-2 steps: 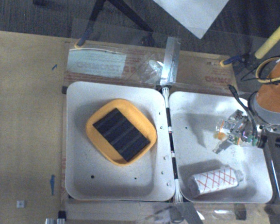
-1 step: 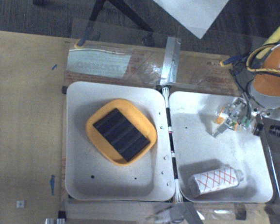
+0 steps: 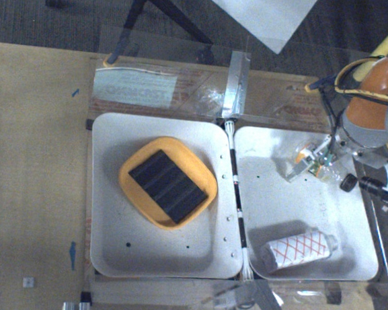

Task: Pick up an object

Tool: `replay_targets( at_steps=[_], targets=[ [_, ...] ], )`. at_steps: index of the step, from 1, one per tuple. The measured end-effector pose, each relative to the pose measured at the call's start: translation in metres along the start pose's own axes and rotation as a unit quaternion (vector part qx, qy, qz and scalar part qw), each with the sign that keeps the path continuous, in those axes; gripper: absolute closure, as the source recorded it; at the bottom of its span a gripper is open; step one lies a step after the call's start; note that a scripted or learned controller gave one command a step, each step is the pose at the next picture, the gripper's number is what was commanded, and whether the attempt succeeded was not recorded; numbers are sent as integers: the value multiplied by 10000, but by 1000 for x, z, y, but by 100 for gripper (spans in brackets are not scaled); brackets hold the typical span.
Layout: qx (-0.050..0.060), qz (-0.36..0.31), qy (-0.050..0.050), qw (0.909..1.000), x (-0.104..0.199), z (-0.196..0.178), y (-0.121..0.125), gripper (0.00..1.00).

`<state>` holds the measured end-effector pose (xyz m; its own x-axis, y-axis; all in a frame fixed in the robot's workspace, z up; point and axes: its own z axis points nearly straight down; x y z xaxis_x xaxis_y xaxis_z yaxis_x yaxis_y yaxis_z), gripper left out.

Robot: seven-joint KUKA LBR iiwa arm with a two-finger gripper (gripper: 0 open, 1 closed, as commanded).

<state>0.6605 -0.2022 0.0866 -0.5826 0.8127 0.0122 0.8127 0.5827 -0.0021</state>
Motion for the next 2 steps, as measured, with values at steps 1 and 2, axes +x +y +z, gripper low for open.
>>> replay_targets(
  at_steps=[1, 2],
  targets=[
    [10, -8, -5, 10000, 1, -9, 0, 100],
    [-30, 953, -78, 9954, 48, -105, 43, 100]
  ],
)
